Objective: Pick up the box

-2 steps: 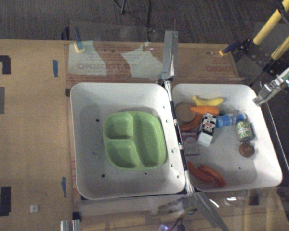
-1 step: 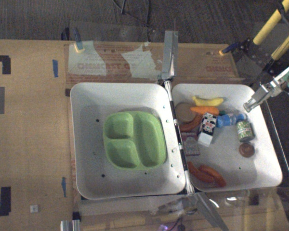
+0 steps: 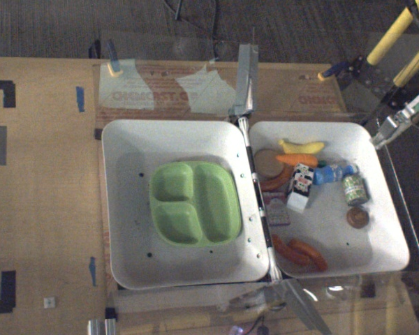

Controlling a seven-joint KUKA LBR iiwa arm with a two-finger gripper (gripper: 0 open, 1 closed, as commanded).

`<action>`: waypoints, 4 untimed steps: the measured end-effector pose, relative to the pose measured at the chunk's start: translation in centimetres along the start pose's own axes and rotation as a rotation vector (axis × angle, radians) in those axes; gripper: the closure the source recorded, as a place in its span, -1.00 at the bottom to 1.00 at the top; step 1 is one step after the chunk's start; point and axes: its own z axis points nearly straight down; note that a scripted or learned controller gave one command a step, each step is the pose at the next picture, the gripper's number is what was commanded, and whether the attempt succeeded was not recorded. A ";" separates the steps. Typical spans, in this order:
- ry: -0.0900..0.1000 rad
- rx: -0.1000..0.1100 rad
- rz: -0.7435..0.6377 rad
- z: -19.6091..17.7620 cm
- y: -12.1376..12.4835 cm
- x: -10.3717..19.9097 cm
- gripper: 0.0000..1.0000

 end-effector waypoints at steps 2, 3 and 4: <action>-0.004 -0.004 -0.001 -1.1 0.1 -0.1 1.00; -0.004 -0.004 -0.001 -1.1 0.1 -0.1 -1.00; -0.009 -0.009 -0.002 -2.2 0.2 -0.2 1.00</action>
